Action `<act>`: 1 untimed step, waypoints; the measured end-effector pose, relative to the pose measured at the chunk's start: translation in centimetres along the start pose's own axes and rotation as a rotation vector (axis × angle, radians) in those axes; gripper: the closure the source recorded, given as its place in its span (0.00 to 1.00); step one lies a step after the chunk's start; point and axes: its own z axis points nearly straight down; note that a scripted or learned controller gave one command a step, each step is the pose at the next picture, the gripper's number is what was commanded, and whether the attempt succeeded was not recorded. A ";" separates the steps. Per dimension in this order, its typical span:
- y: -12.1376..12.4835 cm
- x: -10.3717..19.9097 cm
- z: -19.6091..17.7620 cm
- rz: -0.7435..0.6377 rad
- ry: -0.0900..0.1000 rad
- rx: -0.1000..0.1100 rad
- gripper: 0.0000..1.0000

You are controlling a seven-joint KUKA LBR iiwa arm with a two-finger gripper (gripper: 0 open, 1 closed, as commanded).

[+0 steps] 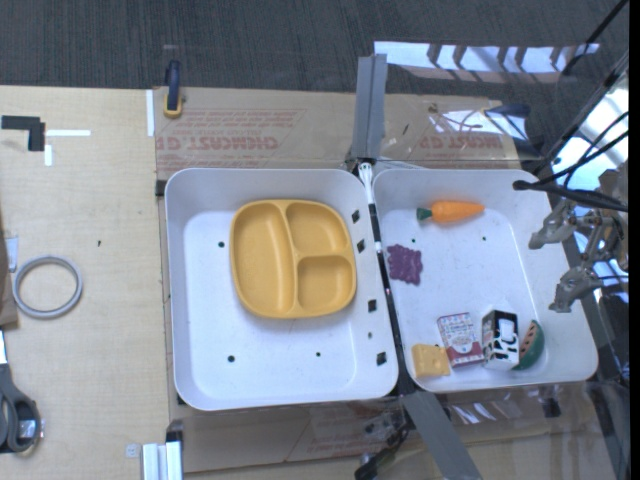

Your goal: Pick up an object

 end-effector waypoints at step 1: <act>2.7 -5.6 8.4 0.298 0.001 0.001 0.00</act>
